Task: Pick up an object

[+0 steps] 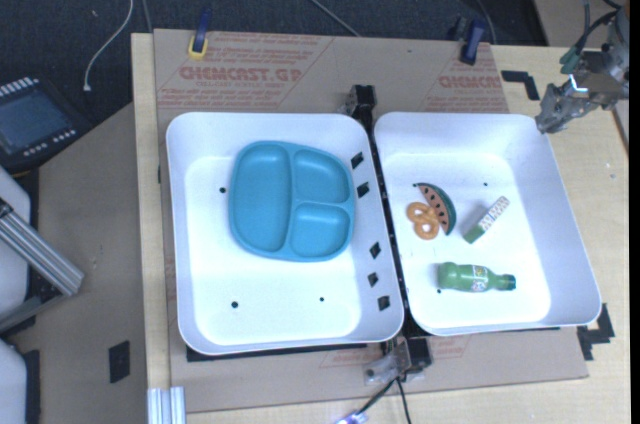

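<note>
In the right bin (545, 174) lie three small things: a green bottle (475, 278) on its side near the front, an orange pretzel-shaped piece (425, 218) against a dark green watermelon-like slice (441, 202), and a small grey-green stick (487, 218). My gripper (556, 111) hangs at the far right, beyond the right bin's back right corner and well away from all of them. Nothing is seen between its fingers.
The left bin (200, 292) holds a blue divided plate (292, 201). Black clips run along the seam between the bins. Blue clamps (200, 39) pin the cardboard sheet at the back. Cables trail over the dark floor behind.
</note>
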Controlling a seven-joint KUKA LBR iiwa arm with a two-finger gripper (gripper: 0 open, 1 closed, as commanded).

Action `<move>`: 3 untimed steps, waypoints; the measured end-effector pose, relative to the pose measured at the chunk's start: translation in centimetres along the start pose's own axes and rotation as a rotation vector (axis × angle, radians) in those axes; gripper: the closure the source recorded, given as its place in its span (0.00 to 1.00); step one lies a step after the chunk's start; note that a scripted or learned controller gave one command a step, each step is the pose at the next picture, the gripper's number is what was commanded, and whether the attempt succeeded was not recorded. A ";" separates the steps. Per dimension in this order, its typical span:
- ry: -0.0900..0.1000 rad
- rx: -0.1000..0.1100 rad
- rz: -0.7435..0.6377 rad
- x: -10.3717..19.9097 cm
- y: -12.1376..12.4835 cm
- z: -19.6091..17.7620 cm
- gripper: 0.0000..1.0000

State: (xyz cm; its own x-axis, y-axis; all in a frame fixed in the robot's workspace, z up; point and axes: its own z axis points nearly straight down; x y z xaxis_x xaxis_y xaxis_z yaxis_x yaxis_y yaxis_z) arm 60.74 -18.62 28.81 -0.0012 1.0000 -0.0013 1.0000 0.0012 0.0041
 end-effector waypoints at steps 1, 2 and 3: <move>0.004 0.007 -0.003 5.4 -0.7 1.7 1.00; 0.005 0.008 -0.005 11.4 -2.5 2.9 1.00; 0.004 0.007 -0.004 15.9 -3.6 2.9 1.00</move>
State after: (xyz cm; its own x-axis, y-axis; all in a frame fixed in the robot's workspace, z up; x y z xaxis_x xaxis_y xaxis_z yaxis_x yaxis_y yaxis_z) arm 57.18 -2.74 25.88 -0.0052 1.0000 0.0027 1.0000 0.0052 -0.0027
